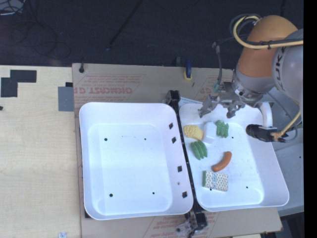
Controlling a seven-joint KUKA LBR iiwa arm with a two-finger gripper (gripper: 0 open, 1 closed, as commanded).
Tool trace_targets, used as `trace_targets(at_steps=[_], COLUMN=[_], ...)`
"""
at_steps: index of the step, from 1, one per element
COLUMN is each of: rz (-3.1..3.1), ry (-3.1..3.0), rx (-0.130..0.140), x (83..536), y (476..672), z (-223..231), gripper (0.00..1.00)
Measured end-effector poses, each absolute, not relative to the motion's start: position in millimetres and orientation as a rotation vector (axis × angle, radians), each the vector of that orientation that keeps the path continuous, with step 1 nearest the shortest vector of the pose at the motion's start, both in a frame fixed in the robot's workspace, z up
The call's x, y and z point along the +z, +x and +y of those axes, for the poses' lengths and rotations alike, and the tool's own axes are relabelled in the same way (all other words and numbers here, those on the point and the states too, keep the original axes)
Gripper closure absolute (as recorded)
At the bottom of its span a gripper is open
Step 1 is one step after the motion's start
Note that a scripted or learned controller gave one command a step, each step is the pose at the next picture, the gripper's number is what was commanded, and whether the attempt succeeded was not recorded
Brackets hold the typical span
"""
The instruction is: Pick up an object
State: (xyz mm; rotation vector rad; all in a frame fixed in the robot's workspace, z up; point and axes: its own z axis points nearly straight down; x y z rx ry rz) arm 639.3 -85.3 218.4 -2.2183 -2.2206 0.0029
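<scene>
Bench with two white bins: jaws spread open, holding nothing, over right bin far edge; small green piece just below them, long axis pointing toward near edge.

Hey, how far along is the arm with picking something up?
Nothing looks picked yet. The corn, green pods, sausage, patterned block and green piece all lie in the right bin. The gripper hangs open over that bin's far end, holding nothing. Descent, grasp and lift remain.
</scene>
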Motion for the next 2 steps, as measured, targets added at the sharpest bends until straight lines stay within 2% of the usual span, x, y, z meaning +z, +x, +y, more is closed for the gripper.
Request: trace_targets(at_steps=[1,2], rz=[-2.208,-2.222], ry=[-2.222,-2.227], rx=[0.014,-0.004], x=[166,101], y=[568.8,545.7], z=[-139,-120], gripper=[0.0,0.0])
